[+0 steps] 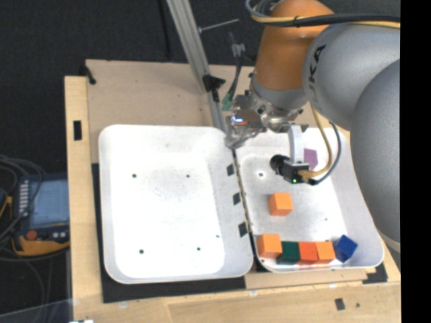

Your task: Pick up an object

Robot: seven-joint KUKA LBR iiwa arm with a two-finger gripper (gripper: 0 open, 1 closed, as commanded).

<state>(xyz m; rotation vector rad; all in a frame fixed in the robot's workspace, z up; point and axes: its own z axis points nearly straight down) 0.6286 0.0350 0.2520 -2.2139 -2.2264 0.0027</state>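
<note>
Hand (259,121) (grip state unreadable) hangs over the right bin (316,208), purple block (310,157) half hidden.

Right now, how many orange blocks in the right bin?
4. One orange block alone mid-bin; three in the near-wall row: left end, and two between the green block and blue block. The arm may hide more.

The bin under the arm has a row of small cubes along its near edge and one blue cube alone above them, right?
Not quite. The camera view shows the lone cube is orange, not blue; the small blue cube sits at one end of the row. The rest holds for that shallow white bin.
</note>
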